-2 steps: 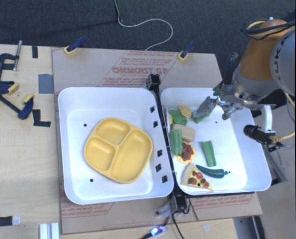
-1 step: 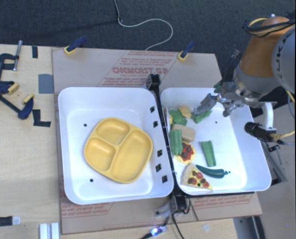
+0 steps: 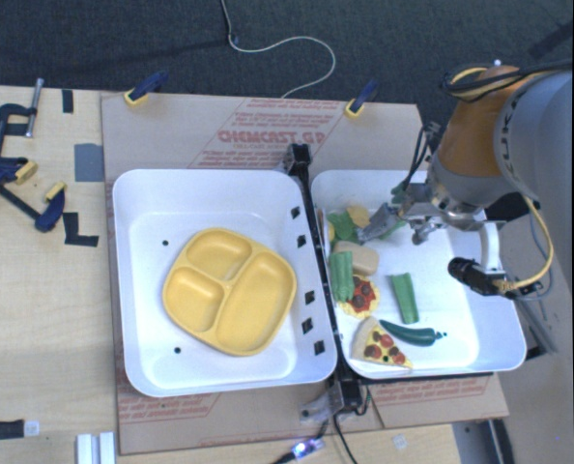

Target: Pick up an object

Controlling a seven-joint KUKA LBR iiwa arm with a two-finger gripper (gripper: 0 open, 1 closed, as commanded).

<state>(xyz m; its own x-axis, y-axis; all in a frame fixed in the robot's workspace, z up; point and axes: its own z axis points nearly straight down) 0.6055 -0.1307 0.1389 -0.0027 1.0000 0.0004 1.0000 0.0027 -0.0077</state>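
Fingers of the gripper (image 3: 384, 222) hang too blurred to tell open from closed, over the right bin (image 3: 490, 351) beside toy food, pizza slice (image 3: 377, 344) nearest.

A single fixed camera looks down from above the bench at a slant, set far enough back to take in both shallow white plastic bins (image 3: 132, 259) side by side, the brown cardboard sheet (image 3: 258, 133) beneath them and a strip of dark carpet (image 3: 123, 17) along the top of the picture. The grey robot arm with its orange band (image 3: 475, 143) enters from the right edge. Blue clamps (image 3: 147, 87) mark the bench's far side.
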